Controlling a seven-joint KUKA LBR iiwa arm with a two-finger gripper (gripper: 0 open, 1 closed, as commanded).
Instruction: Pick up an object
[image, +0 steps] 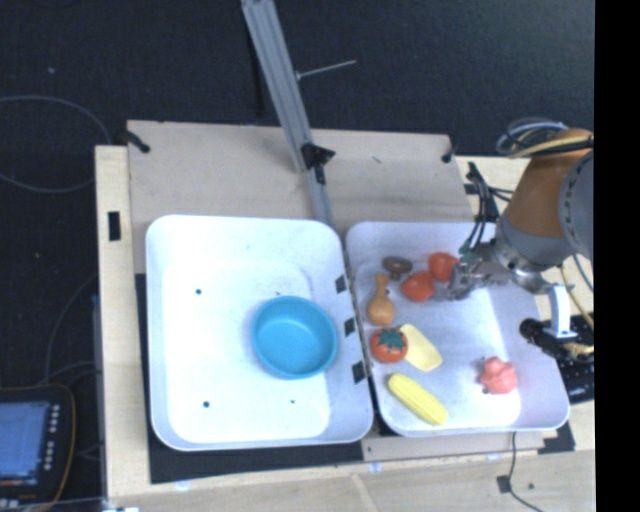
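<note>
Low over the right shallow white plastic bin (540, 400), grey two-finger gripper (462, 280); finger state impossible to tell. Just left of it, two small round red toy fruits (430, 277), touching. Likely to nudge one aside, or to pinch both.

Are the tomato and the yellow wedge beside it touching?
Touching: in the camera view the tomato and the wedge overlap with no bin floor between them.

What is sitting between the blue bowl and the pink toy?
In the camera view, between the round blue plastic bowl and the lumpy pink toy lie a red toy tomato and a pale yellow wedge.
</note>
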